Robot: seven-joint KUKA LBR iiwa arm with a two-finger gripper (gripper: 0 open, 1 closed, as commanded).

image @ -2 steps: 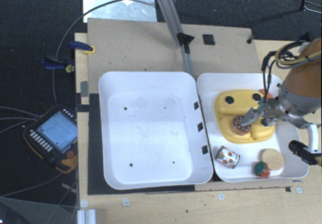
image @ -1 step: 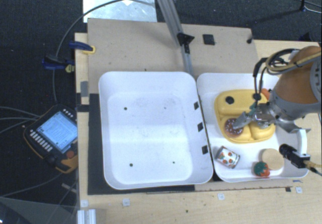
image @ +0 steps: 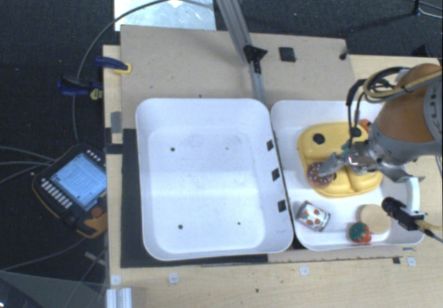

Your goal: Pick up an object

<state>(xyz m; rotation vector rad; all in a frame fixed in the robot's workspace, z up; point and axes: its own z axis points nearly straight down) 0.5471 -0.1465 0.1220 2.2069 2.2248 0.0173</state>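
I see the yellow toy [image: 331, 154] lying in the right bin [image: 291, 120], toward its far-right part. The gripper [image: 344, 159] sits right over it; I cannot tell its state. A ringed disc [image: 320, 172] touches the toy's near-left side. Near edge: spotted cup [image: 313, 215], green ball [image: 358, 232], tan disc [image: 374, 216].

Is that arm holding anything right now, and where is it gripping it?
Cannot be told: the gripper sits over the yellow toy, and its hold is unclear.
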